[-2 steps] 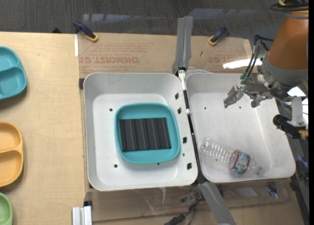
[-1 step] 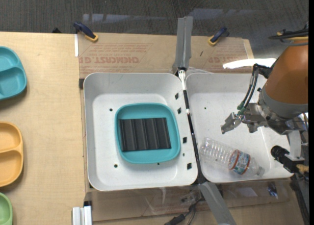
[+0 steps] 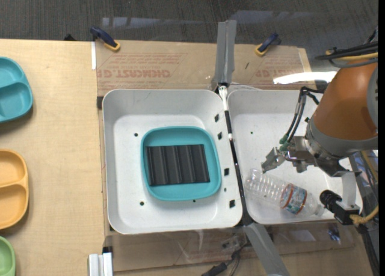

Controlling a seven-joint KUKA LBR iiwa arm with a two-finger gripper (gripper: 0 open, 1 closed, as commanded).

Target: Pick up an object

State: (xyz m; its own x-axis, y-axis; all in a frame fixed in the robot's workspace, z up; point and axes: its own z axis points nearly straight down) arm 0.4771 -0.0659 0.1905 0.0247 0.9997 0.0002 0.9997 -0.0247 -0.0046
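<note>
A clear plastic bottle [image 3: 278,192] with a red and teal label lies on its side at the front of the right bin [image 3: 255,121]. My gripper [image 3: 284,163] hangs just above and behind the bottle, under the orange wrist band. Its fingers stand open with nothing between them. In the left bin [image 3: 120,148] sits a teal tray [image 3: 178,163] with a dark ribbed insert.
Teal, orange and green plates [image 3: 12,97] lie on the wooden bench far left. Two clamps [image 3: 105,38] hold the cardboard behind the bins. Black cables and a fitting [image 3: 334,201] sit at the right bin's front right corner.
</note>
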